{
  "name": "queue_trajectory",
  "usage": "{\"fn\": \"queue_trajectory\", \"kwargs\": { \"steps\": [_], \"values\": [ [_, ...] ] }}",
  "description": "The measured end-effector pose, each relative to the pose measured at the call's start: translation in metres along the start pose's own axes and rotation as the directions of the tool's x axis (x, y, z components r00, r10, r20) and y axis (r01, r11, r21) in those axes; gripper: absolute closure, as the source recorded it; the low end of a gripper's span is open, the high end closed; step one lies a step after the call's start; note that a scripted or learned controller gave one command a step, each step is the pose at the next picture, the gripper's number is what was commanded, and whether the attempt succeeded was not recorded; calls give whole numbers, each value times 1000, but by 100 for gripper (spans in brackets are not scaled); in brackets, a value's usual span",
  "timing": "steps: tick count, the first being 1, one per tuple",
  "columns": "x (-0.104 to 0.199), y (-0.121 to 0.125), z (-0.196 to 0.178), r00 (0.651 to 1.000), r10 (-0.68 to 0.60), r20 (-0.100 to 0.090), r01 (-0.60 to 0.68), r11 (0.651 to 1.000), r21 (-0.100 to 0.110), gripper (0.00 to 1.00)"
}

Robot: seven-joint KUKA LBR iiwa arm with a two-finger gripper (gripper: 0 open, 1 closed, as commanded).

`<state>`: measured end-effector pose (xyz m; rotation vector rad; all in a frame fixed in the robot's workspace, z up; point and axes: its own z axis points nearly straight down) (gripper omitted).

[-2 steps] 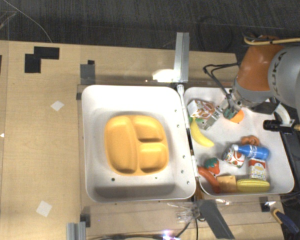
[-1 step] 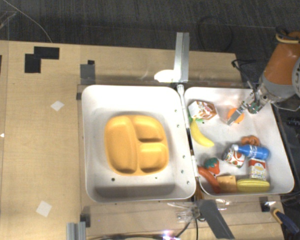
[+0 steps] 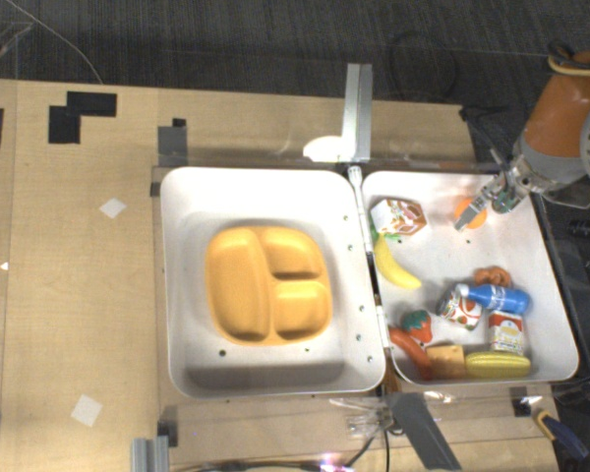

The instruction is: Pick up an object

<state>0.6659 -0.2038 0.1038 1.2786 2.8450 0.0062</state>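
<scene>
The pincer (image 3: pixel 480 207) hangs at the right bin's (image 3: pixel 556 293) far edge, over a small orange piece (image 3: pixel 472 214); whether its fingers are spread I cannot tell. A closing grab could nudge the piece against the wall, or slide off. The banana (image 3: pixel 395 267) and can (image 3: pixel 499 299) lie well apart.

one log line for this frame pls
arm: over right bin | gripper: at small orange item, far edge | grasp: unconfirmed | yellow tray: left bin
</scene>
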Motion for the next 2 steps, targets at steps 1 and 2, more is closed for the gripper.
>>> {"fn": "queue_trajectory", "kwargs": {
  "steps": [1, 2],
  "values": [
    [3, 0, 2, 1000, -2, -13, 2, 1000, 5, 0],
    [-1, 4, -14, 1000, -6, 8, 6, 1000, -6, 100]
  ]
}}
